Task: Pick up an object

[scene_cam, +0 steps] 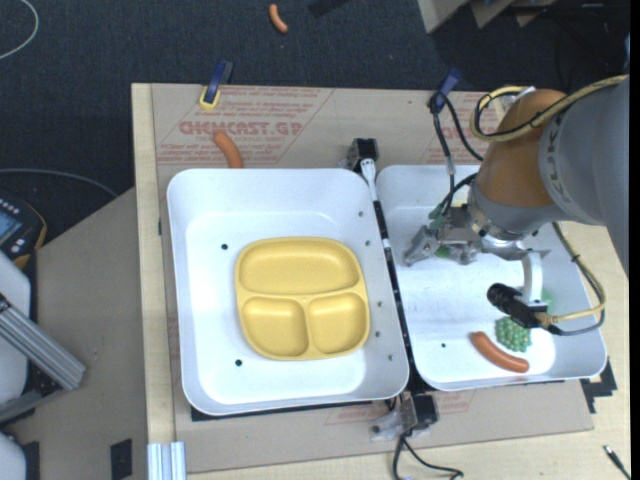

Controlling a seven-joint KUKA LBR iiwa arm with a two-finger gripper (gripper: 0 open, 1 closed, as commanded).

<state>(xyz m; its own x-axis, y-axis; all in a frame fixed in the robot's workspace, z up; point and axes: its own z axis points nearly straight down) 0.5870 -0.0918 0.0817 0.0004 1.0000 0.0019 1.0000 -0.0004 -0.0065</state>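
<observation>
Orange sausage point(498, 351) looks light, smooth and likely slippery; best pinched across its middle. Gripper point(440, 246) hovers nearby, fingers spread, holding nothing.

The upper part of the arm point(590, 148) is cut off by the right edge of the frame. The far wall of the right bin point(440, 368) is covered by the wrist. The gripper point(440, 245) is seen from above, and its fingers are too small and cluttered to be resolved. The green object point(514, 335) is partly covered by a black part of the arm, and its kind cannot be determined.
</observation>
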